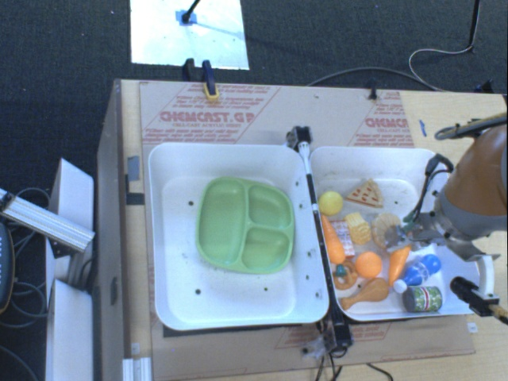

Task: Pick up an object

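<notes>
Two white bins sit side by side on the table (238, 109). The left bin (178, 292) holds a green divided plate (244, 225). The right bin (397, 177) is crowded with toy food: a pizza slice (365, 194), a lemon (331, 204), a carrot (334, 243), an orange (367, 264), a drumstick (367, 293). The hand (406, 230) hangs over them.

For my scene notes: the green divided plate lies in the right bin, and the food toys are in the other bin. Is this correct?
Not quite. The camera view shows the green divided plate in the left bin; the food toys are in the other one, the right bin.
</notes>
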Motion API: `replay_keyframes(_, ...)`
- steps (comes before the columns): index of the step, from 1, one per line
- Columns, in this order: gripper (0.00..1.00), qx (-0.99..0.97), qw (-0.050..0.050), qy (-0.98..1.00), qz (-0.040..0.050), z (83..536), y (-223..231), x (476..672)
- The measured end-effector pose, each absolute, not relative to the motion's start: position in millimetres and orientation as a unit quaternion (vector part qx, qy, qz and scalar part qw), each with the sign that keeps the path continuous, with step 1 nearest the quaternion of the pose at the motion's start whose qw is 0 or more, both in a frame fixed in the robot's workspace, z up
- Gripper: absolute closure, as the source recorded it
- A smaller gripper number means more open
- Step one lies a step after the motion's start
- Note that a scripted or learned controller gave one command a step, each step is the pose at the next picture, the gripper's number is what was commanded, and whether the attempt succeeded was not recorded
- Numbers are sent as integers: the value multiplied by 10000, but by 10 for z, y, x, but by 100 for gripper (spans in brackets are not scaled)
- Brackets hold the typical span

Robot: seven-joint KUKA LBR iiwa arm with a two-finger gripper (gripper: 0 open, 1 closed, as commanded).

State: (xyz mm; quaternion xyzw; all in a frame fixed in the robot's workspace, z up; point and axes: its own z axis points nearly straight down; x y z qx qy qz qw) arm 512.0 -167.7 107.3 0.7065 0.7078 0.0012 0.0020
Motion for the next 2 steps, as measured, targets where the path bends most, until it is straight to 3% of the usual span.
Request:
replay_keyframes(1,100,7059,19,7083,12,2225,-1330,5057)
replay_keyframes(2,100,7059,4,7083,8,2317,-704,5255)
